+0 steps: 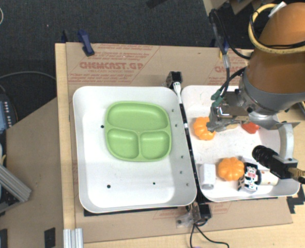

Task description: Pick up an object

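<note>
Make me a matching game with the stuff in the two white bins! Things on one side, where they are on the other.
Things:
1. green plate
2. pumpkin
3. small orange toy
4. red piece

Places:
A. right bin, near the front edge
B. right bin, just under the gripper
C. middle of the left bin
D. right bin, beside the arm's wrist

Pairs: 1-C, 2-A, 3-B, 4-D

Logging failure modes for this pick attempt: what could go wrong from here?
The gripper sits at the edge of the small orange object, so an off-centre close may push it away. That object lies near the bin wall, leaving little finger room. The arm's bulk hides the red piece, risking unseen bumps.
</note>
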{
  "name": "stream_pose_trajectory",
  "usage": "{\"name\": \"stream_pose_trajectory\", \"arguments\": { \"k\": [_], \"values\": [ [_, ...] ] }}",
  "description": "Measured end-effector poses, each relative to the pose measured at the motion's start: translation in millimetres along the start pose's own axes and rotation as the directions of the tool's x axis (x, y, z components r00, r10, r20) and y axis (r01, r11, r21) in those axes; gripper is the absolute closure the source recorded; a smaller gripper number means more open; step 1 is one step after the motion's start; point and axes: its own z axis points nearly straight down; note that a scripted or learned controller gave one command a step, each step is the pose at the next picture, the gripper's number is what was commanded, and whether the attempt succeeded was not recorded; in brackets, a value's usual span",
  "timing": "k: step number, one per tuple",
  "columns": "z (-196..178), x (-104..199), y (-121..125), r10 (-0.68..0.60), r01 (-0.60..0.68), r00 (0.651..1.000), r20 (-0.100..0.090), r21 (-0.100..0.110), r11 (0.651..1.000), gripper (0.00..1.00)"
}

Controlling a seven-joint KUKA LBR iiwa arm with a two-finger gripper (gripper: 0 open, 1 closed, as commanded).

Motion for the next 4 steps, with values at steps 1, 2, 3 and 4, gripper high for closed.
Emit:
{"name": "stream_pose_trajectory", "arguments": {
  "k": [1,2,3,4],
  "values": [
    [49,27,-3,0.004,-0.004,1.0,0.002,0.024,1.0,1.0],
    [16,48,63,0.004,-0.004,1.0,0.003,0.01,1.0,1.0],
    [42,101,44,0.002,-0.002,1.0,0.002,0.023,1.0,1.0],
    [17,182,20,0.0,0.0,1.0,0.001,0.014,1.0,1.0]
  ]
}}
